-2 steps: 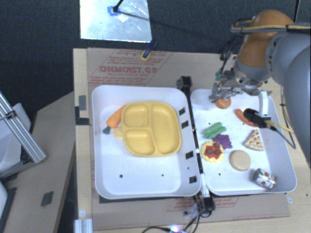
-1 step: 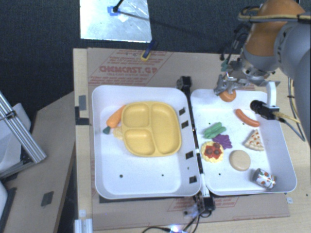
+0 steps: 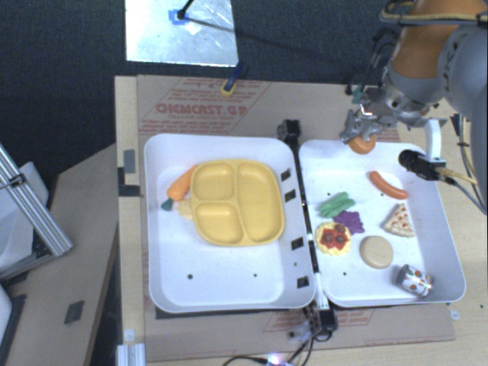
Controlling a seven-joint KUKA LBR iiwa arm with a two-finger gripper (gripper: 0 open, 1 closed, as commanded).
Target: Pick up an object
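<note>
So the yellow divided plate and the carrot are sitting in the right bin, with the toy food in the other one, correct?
Not quite. The camera view shows the yellow divided plate and the carrot in the left bin, not the right. The other toy food, such as the sausage and pizza slice, lies in the right bin.

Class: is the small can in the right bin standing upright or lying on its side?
Lying on its side: the can rests lengthwise near the right bin's front corner.
</note>
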